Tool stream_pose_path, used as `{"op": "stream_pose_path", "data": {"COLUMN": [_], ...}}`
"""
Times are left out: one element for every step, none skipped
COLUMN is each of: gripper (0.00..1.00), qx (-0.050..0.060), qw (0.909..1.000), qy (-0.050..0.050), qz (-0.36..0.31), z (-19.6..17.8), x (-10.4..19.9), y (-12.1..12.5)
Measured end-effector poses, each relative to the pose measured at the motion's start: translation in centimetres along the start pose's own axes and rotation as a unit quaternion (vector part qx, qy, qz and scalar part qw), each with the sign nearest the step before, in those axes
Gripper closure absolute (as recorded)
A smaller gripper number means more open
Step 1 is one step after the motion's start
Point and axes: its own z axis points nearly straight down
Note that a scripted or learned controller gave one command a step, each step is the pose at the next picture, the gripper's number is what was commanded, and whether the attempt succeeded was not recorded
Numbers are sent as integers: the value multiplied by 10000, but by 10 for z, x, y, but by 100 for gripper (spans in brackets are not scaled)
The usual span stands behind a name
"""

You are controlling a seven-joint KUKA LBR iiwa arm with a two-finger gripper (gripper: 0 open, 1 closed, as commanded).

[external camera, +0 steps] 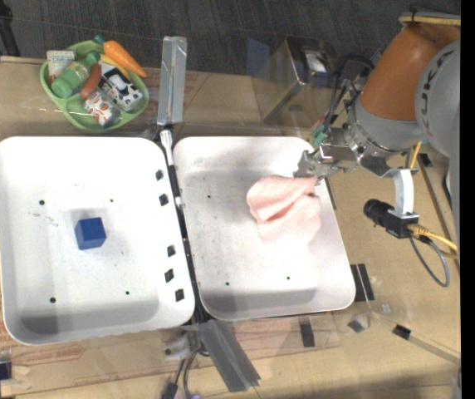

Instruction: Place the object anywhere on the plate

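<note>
Pink and soft, a crumpled cloth (283, 206) lies in the right-hand shallow white bin (221, 289), toward that bin's far right corner, with one end drawn up to the two-finger gripper (314, 166) of the grey arm with the orange band (403, 73). That end looks pinched at the gripper, so I judge the cloth is held by a corner while the rest sags onto the bin floor; whether the hold is firm is not clear from this slant. The gripper sits right at the bin's far right rim, which suits an arm reaching in from that side.

The left-hand shallow white bin (22, 306) carries a small blue cube (90, 232) near its middle, well apart from the cloth and the gripper. Which of the two is the task's object I cannot tell, and I cannot make out a plate as such.

Beyond the far left corner of the left bin, on the wooden bench (246, 98), a green bowl (59, 98) holds toy food, including an orange carrot (121, 55) and small printed cartons (117, 86); their print is too small to read. Letters run along the arm's grey casing at the right edge, too cropped to read.
</note>
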Motion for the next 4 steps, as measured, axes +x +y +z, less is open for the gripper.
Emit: {"op": "stream_pose_path", "data": {"gripper": [100, 100, 100, 100], "qx": [-1, -2, -4, 2], "qw": [10000, 9785, 9165, 8168], "qy": [-4, -6, -12, -13], "qz": [-48, -2063, -3999, -5769], "z": [28, 19, 18, 25], "x": [3, 53, 94, 153], "y": [1, -3, -13, -23]}}
